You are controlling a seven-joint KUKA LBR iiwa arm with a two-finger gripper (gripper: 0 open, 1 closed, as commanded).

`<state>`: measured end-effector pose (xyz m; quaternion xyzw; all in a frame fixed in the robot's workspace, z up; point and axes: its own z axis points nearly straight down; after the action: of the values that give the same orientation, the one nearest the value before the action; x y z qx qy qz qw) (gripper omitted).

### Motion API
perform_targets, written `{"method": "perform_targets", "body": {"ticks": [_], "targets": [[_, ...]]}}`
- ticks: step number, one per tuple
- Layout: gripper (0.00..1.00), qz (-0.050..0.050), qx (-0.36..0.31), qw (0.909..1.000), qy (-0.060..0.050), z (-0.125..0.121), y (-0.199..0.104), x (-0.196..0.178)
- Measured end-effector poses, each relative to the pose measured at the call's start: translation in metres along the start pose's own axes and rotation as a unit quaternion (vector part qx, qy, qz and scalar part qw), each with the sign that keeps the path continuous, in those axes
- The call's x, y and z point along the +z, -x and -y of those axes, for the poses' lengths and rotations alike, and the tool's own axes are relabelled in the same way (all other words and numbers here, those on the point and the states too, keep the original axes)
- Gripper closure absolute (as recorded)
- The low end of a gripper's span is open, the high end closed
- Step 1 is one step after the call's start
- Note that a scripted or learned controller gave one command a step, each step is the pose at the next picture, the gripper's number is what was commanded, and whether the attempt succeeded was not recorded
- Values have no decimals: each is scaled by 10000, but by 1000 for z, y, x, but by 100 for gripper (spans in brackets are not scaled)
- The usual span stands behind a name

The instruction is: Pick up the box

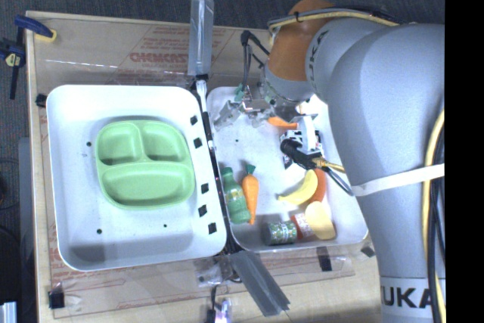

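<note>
We are hovering our metal gripper (240, 107) over the smooth white right bin (249, 138); finger state unclear.

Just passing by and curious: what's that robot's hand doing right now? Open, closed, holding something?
Hand: low over the far end of the right bin; open or closed cannot be told.

Left bin (68, 163): divided tray (144, 163) at centre. Right bin (234, 140): bottle (234, 197) beside carrot (249, 193) near dividing wall; banana (301, 189) further right; jar (281, 231) along front rim.
</note>
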<state>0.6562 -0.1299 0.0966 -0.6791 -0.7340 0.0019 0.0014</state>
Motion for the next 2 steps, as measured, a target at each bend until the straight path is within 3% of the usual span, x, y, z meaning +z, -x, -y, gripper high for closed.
{"method": "perform_targets", "body": {"ticks": [1, 2], "targets": [[0, -2, -190, 9998, 7, 66, 7, 5], [0, 1, 501, 9987, 22, 61, 22, 2]]}}
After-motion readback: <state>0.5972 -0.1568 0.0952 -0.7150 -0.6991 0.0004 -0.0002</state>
